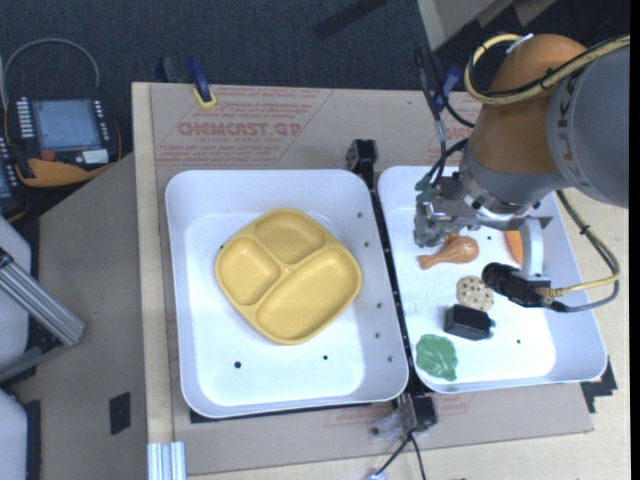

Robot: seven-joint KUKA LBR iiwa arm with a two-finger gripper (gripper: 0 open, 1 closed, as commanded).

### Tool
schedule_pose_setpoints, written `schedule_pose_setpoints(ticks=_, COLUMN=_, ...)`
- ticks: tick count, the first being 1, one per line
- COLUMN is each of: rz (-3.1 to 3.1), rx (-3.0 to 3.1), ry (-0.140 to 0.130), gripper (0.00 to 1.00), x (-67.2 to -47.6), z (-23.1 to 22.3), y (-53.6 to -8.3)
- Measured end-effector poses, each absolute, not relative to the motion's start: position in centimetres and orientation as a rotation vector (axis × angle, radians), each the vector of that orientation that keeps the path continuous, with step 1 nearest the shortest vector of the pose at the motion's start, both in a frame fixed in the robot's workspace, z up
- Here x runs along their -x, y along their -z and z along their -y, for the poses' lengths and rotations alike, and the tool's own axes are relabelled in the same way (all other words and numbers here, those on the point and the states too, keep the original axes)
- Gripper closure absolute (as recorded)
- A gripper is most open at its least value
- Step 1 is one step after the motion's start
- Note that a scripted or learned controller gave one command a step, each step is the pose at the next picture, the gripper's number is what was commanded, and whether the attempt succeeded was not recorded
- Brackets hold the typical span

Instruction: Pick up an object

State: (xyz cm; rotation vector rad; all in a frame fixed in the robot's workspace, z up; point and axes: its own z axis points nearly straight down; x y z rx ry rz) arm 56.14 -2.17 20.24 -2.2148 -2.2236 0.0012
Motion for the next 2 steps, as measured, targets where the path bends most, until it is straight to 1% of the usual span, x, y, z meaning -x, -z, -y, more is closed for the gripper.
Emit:
schedule_pose_setpoints(ticks=1, rz=2.229, rx=2.215, ry=0.006, gripper=1.00, x=-56.1, z=-3.1, y=-21.8)
schedule_pose_setpoints(ticks=2, rz=2.229, rx=2.215, ry=0.005, gripper=1.00, x=-56.2, z=-8.6, y=-23.1)
